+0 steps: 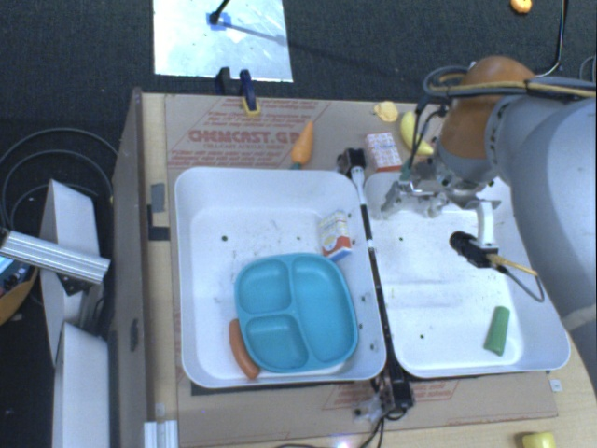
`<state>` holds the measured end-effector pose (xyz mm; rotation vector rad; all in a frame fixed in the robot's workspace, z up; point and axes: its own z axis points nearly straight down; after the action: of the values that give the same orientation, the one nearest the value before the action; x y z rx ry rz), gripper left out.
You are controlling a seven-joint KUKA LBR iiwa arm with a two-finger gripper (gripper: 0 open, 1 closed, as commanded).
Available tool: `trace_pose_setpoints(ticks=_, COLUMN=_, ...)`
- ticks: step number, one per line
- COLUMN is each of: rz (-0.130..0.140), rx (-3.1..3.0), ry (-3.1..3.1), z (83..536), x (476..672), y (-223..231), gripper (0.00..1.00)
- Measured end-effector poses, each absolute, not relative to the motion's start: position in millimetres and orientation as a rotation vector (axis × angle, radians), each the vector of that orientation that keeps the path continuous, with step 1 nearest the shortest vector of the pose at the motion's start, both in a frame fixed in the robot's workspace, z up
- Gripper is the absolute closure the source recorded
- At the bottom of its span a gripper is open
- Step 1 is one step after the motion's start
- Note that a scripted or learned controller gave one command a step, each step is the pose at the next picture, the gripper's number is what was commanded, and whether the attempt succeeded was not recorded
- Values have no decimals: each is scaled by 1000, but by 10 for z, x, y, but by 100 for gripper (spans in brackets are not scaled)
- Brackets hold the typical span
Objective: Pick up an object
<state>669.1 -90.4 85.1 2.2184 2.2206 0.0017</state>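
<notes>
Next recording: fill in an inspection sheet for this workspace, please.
Surface: left bin and right bin, white, side by side on a cardboard-topped bench.
Job's things: blue divided plate, orange sausage and small carton in the left bin; green block in the right bin.
Clutter: carrot and small box on the bench behind the bins.
Grippers: gripper over the right bin's far left corner, apart from the green block.
Cables: black cable loops left of the bench.
Surroundings: dark floor, silver sheet, orange ball.

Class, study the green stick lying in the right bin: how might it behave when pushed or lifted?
The green stick looks rounded, so it may roll if nudged sideways. Small, so likely light. Near the right bin's wall, it might jam.
</notes>
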Motion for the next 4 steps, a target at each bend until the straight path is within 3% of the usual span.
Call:
trace_pose_setpoints(ticks=2, rz=0, rx=2219, ry=2221, z=845, x=6617, y=-871, gripper=0)
trace_pose_setpoints(ticks=4, rz=2, rx=2218, ry=2220, z=854, x=6692, y=-881, gripper=0)
